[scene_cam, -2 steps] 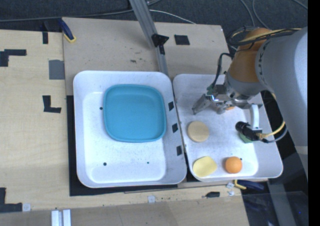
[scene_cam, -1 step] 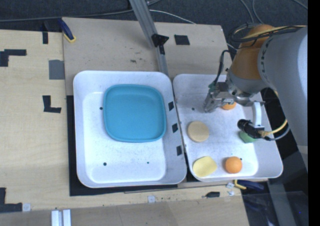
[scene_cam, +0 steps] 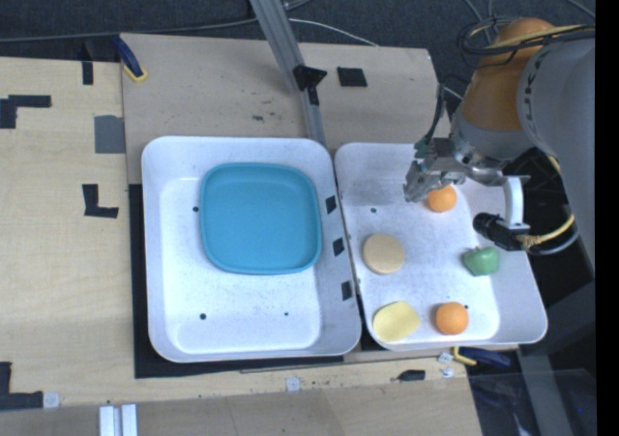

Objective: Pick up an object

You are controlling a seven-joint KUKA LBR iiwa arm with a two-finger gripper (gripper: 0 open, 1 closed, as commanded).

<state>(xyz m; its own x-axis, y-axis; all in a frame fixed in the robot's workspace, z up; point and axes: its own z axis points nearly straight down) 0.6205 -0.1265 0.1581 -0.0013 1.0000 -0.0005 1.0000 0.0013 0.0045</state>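
The right bin (scene_cam: 360, 173) holds several small objects. An orange ball (scene_cam: 442, 199) lies near its far right part, directly beside my gripper (scene_cam: 423, 187), which hangs low over the bin just to the ball's left. A tan round disc (scene_cam: 384, 253) sits in the bin's middle. A yellow piece (scene_cam: 396, 321) and a second orange ball (scene_cam: 451, 318) lie along the near edge. A green object (scene_cam: 481, 260) rests at the right side. Nothing shows between the gripper's fingers.
The left bin (scene_cam: 169, 231) carries a square blue plate (scene_cam: 260, 217). A grey metal pole (scene_cam: 280, 38) slants across the bench above the bins. Black cables trail at the back right near the arm's orange band (scene_cam: 493, 96).
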